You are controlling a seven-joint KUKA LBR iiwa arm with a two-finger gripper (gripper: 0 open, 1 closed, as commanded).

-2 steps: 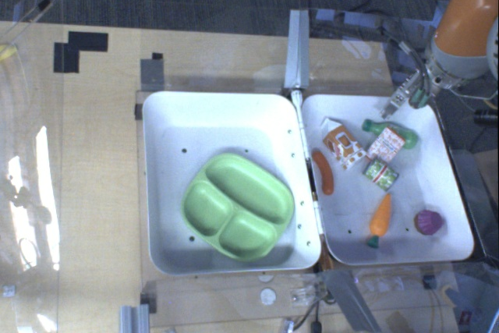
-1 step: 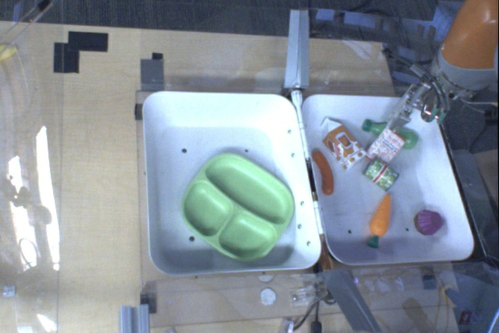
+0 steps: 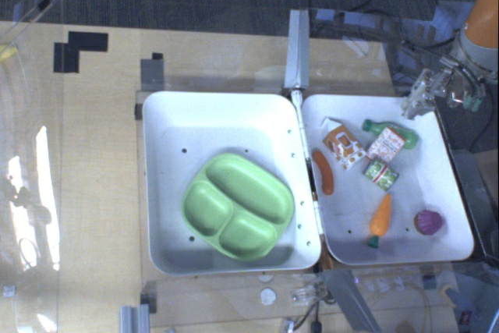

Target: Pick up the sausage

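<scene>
The sausage (image 3: pixel 323 171) lies in the right bin (image 3: pixel 456 246), close against its left wall, running roughly top to bottom with a slight tilt. It is reddish-brown and nothing rests on it. Just to its right, near but not touching as far as I can see, sits a small orange-and-white carton (image 3: pixel 344 145), tipped on its side. Further right there is a green bottle (image 3: pixel 386 129) lying flat near the back of the bin, with a white-and-red carton (image 3: pixel 385 144) overlapping it and a small green-and-white box (image 3: pixel 380 172) just below that. Towards the front of the bin lies a toy carrot (image 3: pixel 380 217), orange with a green tip pointing to the front edge, and well to its right a purple round thing (image 3: pixel 428 222), perhaps a plum or an onion.

The left bin (image 3: pixel 168 129) holds a light green divided plate (image 3: pixel 238 205), three compartments, sitting a little tilted in the middle.

The gripper (image 3: pixel 419 99) hangs at the far right corner of the right bin, above its rim, well apart from the sausage. From where I stand its metal fingers blur together against the clutter behind, and I cannot tell whether they are apart or together. The arm's orange band (image 3: pixel 485 19) shows at the right edge.
</scene>
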